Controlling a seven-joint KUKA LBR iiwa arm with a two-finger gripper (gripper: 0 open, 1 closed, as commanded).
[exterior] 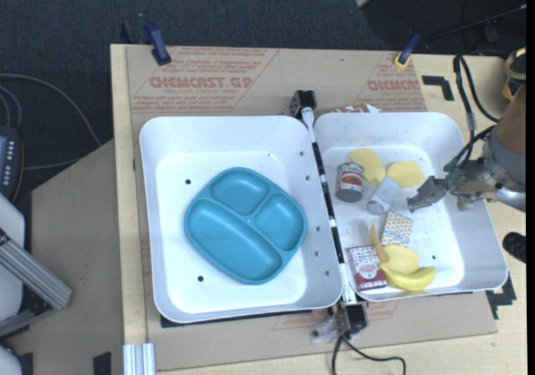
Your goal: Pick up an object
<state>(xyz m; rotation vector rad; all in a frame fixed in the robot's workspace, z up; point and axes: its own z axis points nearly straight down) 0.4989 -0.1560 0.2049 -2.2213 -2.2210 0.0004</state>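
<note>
Nothing lifted yet: my pincer (425,195) hung low in the right white shallow bin (481,269), whether apart or together I couldn't tell, beside a small grey cup (385,195); grasp remained.

Two white bins sit side by side on the desk — the left bin (159,198) at nine o'clock, the right bin (476,256) at three. One blue divided plate (243,224) lies in the left bin. The right bin holds one small can (350,181), one banana (408,278), three yellow fruit-like lumps — first lump (368,164), second lump (405,173), third lump (399,258) — one patterned packet (397,228) and one red-and-white box (365,268).
</note>
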